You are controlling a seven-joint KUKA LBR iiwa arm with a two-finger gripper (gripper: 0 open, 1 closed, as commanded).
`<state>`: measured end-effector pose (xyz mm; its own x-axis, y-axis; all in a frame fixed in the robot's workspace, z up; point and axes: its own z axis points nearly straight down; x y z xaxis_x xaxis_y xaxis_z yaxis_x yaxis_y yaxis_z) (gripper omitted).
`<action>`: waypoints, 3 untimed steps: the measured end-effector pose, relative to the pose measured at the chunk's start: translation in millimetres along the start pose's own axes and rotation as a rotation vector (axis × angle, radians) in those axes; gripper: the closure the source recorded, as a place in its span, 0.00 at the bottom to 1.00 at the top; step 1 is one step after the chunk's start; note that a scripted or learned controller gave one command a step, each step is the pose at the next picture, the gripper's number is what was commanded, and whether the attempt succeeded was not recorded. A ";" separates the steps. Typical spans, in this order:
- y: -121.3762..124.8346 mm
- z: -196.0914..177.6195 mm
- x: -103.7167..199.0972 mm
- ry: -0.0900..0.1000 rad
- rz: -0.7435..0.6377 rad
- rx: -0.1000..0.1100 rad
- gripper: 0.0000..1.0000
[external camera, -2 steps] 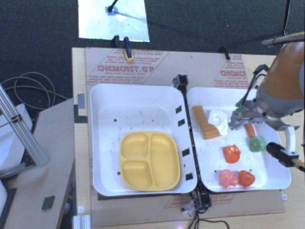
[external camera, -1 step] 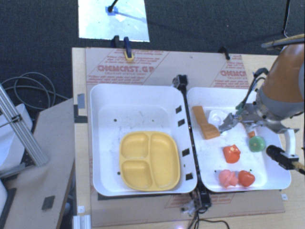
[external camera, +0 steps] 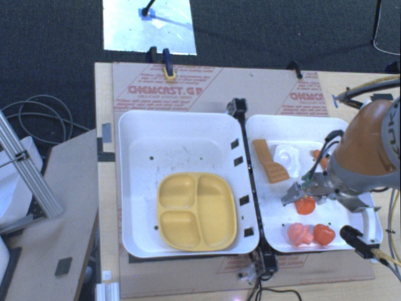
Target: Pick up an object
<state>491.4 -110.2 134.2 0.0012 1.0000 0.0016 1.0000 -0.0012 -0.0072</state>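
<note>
The right bin (external camera: 269, 234) holds several small items. A tan wedge-shaped piece (external camera: 269, 162) lies at its left, beside a white object (external camera: 289, 157). A round red-orange piece (external camera: 305, 206) sits in the middle. Near the front wall lie a pink piece (external camera: 299, 233) and a red piece (external camera: 324, 234). My gripper (external camera: 296, 195) hangs low over the middle of this bin, right at the upper left edge of the red-orange piece, and partly covers it. The arm's wrist (external camera: 366, 149) hides the bin's right side.
The left bin (external camera: 144, 137) holds a yellow divided plate (external camera: 197, 210) toward its front. A black ridge (external camera: 247, 168) with clips divides the two bins. A small orange bit (external camera: 317, 155) peeks out by the arm. Cables run along the right.
</note>
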 end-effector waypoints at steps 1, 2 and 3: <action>4.1 -15.3 0.6 -0.002 -0.004 -0.012 1.00; 46.8 -96.2 -27.9 -0.007 -0.005 -0.020 1.00; 72.9 -115.2 -34.8 -0.004 -0.006 -0.014 1.00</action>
<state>565.0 -145.3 248.8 -0.0049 1.0000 -0.0020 1.0000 0.0049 0.0065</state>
